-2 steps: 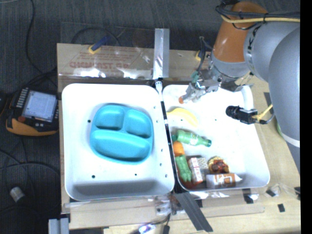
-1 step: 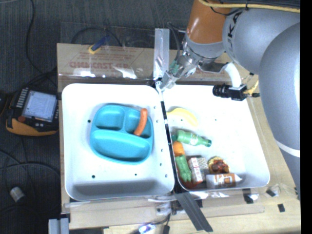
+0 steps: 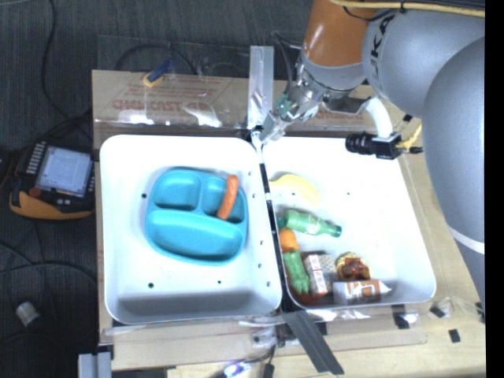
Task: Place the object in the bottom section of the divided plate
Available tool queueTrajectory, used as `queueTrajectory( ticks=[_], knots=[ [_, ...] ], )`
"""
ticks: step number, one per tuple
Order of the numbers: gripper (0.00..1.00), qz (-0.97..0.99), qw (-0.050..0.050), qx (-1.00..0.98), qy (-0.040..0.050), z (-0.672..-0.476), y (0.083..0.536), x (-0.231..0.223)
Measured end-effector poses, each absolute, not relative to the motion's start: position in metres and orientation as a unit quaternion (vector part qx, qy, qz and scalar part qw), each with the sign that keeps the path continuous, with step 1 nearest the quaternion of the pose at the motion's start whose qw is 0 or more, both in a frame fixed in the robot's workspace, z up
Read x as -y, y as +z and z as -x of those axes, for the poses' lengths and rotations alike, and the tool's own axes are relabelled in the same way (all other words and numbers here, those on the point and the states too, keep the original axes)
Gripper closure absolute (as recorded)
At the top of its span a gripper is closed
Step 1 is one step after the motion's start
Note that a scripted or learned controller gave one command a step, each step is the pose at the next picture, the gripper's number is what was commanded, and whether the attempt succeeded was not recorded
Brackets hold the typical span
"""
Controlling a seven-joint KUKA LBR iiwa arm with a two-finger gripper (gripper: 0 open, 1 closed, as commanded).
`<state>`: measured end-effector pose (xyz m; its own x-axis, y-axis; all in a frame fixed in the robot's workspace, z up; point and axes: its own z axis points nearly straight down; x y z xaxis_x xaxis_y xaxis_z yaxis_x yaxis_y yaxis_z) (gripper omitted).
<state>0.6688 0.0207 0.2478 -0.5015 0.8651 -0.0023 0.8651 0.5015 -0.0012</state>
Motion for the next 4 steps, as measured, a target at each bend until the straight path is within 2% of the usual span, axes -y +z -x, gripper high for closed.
queueTrajectory(
  ticks=[1, 2, 3, 4],
  knots=[
    [1.00, -0.373, -0.001, -0.928, 0.0002, -0.611, 0.204, -0.067],
    [0.00, -0.373, -0.001, -0.928, 0.0006, -0.611, 0.204, -0.067],
    [0.00, -0.281, 0.001, -0.960, -0.0006, -0.613, 0.308, -0.079],
    [0.00, -0.138, 0.002, -0.990, -0.0008, -0.623, 0.379, -0.041]
  ],
)
